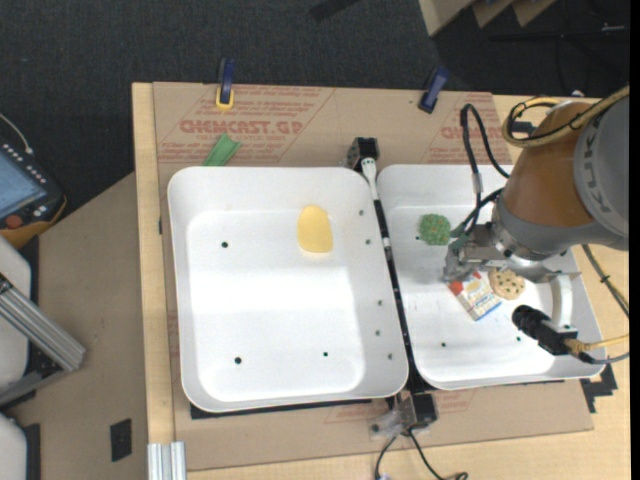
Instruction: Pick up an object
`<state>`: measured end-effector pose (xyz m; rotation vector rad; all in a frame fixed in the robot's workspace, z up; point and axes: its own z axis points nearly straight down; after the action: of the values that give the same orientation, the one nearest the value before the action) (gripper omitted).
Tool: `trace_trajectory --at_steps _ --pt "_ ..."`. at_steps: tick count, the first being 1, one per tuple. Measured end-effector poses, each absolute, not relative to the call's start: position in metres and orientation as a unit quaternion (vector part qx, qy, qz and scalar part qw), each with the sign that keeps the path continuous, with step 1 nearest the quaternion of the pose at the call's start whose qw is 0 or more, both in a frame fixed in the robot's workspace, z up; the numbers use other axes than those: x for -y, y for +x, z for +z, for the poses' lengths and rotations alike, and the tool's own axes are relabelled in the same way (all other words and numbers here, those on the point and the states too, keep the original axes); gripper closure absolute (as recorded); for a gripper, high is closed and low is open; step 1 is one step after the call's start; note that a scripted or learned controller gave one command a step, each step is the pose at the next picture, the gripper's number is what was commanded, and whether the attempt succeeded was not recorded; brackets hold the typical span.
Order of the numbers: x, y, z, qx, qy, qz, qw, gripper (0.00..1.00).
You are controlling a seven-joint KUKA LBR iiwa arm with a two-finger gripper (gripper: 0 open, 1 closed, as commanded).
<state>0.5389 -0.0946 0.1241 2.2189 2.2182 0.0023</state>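
The small packet [477,297], white with red and blue, lies in the right bin [440,363], directly under the gripper [470,261], beside a round cookie [508,286]. It looks light, thin and a little slippery, so taking it across its narrow sides seems best. The arm [560,183] covers the claw, so I cannot tell its state. A green ball [434,229] lies near; a yellow piece [315,229] rests in the left bin [200,298].
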Motion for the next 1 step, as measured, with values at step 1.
trace_trajectory --at_steps 1 --pt "0.0235 0.4802 0.2024 -0.709 0.705 0.0021 -0.001 1.0"
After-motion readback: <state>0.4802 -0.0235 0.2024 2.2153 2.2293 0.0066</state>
